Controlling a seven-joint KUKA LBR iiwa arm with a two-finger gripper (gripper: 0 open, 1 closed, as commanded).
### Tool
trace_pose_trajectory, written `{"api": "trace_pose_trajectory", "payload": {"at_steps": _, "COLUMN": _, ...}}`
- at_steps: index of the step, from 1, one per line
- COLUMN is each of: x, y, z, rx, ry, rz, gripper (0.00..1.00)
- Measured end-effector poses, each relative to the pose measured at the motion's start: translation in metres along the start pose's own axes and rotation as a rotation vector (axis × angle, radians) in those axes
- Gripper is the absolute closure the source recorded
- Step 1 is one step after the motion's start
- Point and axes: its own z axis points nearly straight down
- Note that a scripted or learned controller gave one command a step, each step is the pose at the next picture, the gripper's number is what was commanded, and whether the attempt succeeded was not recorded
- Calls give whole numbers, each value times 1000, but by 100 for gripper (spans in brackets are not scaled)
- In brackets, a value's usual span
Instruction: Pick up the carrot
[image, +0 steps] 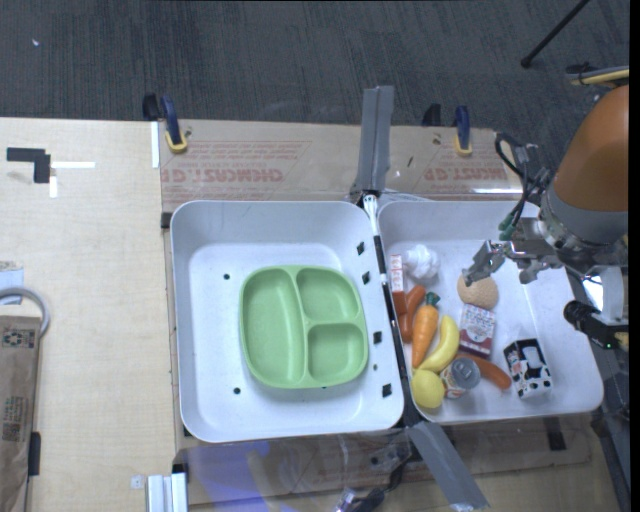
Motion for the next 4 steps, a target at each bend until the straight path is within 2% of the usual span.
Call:
{"api": "trace_pose_trajectory", "payload": {"at_steps": 1, "x": 4, "y": -31, "z": 51, "rx": -1, "ry": 0, "rz": -180, "gripper": 0}}
{"api": "trace_pose_trajectory", "payload": {"at_steps": 2, "x": 23, "y": 33, "z": 78, "rx": -5, "ry": -2, "rz": -858, "gripper": 0}}
{"api": "trace_pose_trajectory", "payload": {"at_steps": 3, "x": 22, "y": 34, "z": 71, "rx": -6, "ry": -1, "rz": -855, "gripper": 100}}
{"api": "trace_pose_trajectory", "payload": {"at_steps": 4, "x": -13, "y": 73, "z": -44, "rx": -6, "ry": -4, "rz": -825, "gripper": 100}}
